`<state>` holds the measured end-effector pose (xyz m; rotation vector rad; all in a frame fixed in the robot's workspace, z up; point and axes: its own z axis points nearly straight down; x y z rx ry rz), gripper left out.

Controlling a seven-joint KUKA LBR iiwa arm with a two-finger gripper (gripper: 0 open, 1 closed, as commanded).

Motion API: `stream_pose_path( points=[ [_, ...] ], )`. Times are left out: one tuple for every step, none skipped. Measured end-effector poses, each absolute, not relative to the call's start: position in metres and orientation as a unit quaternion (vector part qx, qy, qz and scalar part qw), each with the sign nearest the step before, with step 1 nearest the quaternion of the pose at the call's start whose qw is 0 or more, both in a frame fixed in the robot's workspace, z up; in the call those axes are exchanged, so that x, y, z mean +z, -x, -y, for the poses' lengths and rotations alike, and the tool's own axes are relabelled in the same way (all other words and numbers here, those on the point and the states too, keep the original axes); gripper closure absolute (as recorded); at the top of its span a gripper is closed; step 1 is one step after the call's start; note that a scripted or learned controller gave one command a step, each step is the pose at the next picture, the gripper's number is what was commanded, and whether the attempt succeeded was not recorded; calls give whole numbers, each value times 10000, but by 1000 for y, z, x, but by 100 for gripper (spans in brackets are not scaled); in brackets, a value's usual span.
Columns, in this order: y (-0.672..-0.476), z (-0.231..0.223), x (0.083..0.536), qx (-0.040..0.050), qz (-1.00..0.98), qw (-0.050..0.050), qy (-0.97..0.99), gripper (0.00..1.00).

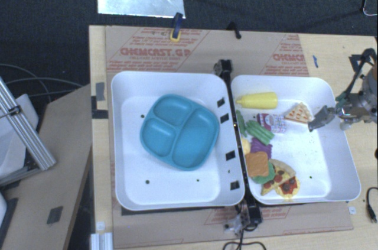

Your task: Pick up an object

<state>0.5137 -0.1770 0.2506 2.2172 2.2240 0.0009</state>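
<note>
Counter (pixel 153 48) carries two white bins side by side. Left bin (pixel 127 125) holds one blue divided plate (pixel 179 131), sat near the middle and slightly turned, with bare white floor on every side of it. Right bin (pixel 336 166) has its toys crowded along the left wall next to the divider: yellow piece (pixel 257 100) at the top, purple-and-white piece (pixel 272 122) and green pieces (pixel 258 130) below it, orange-brown piece (pixel 257 164), pizza slice (pixel 282 178) at the bottom. A small wedge-shaped slice (pixel 299 113) lies apart, toward the bin's middle. Right half of this bin's floor is open. Several toys overlap and their shapes are hard to sort. Tool (pixel 321 119) sits over the right bin's upper right, arm cut off by the frame edge; its dark tip is just right of the wedge slice, apparently apart from it. Cannot tell how far it is open or whether it has hold of anything.
</note>
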Motion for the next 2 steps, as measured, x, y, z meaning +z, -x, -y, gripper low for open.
stream_pose_path(
  points=[
    [-507, 78, 153, 3, -7108, -28, -7034, 0],
    [-487, -26, 186, 23, -7123, -2, -7019, 0]
  ],
)
